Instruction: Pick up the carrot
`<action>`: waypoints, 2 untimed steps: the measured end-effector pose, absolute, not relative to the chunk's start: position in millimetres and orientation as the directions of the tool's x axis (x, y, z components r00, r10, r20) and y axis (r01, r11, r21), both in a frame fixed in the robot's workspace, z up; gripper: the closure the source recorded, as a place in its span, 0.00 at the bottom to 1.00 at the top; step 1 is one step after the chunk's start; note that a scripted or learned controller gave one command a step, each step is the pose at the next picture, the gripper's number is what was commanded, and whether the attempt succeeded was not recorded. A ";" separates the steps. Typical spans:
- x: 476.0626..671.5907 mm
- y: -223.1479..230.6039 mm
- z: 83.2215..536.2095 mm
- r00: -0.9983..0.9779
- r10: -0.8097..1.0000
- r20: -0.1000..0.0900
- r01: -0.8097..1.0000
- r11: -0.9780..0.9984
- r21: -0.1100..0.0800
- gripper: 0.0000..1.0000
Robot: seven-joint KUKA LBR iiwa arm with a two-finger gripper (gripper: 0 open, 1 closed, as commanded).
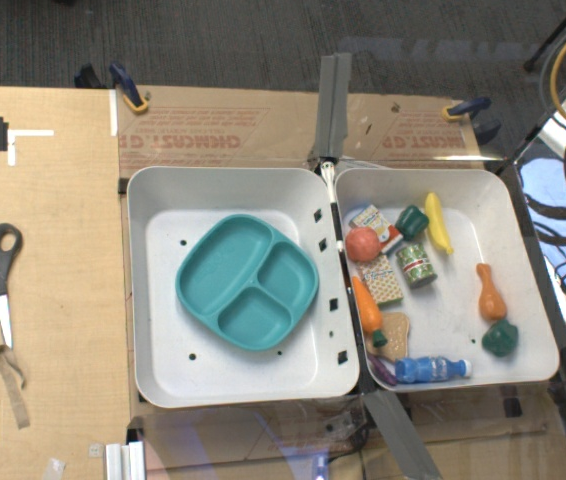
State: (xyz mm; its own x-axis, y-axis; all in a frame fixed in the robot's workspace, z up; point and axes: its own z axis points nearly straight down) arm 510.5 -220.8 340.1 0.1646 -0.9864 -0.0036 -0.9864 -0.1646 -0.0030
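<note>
carrot (366,304) by left wall of right bin (523,268), below tomato (362,245)

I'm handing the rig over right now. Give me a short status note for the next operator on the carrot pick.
Claw: not visible in the camera view, so its state is unknown.
Carrot: lying in the right bin, against its left wall, between the red tomato above and the bread slice below.
Left bin: holds the teal divided plate.
Done: nothing; the carrot is not lifted.
Left: bring the claw over the carrot, grasp it and lift. The wall and crowded neighbours may make the approach tight.
</note>
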 end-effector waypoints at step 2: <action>479.2 -213.9 314.2 0.770 -0.638 -0.002 -0.638 -0.770 -0.004 1.00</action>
State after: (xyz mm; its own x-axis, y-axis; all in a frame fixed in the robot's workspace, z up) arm 479.2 -213.9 314.2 0.7702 -0.6379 -0.0015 -0.6379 -0.7701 -0.0040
